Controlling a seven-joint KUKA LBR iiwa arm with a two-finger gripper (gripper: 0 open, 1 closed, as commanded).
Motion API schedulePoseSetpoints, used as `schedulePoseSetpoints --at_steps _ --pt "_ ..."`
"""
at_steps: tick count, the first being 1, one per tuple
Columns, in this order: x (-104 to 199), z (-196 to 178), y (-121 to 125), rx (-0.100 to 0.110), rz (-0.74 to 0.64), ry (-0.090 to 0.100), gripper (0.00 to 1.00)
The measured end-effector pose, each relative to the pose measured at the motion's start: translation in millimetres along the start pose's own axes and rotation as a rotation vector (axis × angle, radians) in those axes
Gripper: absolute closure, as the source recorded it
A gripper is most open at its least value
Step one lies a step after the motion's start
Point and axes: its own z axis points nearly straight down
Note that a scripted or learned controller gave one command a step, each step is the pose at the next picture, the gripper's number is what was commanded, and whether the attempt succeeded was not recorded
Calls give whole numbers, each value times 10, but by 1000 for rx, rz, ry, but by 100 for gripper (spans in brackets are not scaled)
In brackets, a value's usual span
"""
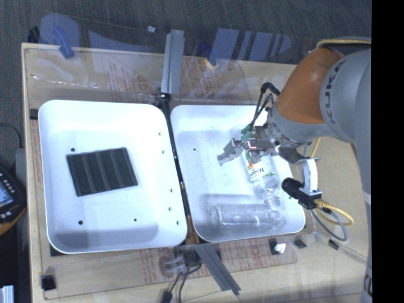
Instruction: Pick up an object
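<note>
Two white bins sit side by side on the bench. In the left bin (57,125) we see a dark ribbed mat (101,171) lying flat, a little left of the middle. It is well apart from the arm.

Next we look at the right bin (196,137). Along its near side lies a clear bottle (245,216), resting on its side. Just above it, a second clear bottle with a label (261,174) lies tilted, its cap end pointing at the first one. They look like they touch, or nearly do.

Over the labelled bottle hangs the gripper (238,149), on the grey arm with the orange band (315,96). We cannot tell how the gripper is set, so we do not think anything is picked up yet.

What could go wrong? We think a clear, round bottle can roll or slip away when squeezed. It could also bump the other bottle and push it aside.
</note>
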Motion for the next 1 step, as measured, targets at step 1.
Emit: schedulePoseSetpoints --at_steps 1 --pt "422 253 -258 -1 -214 0 0"
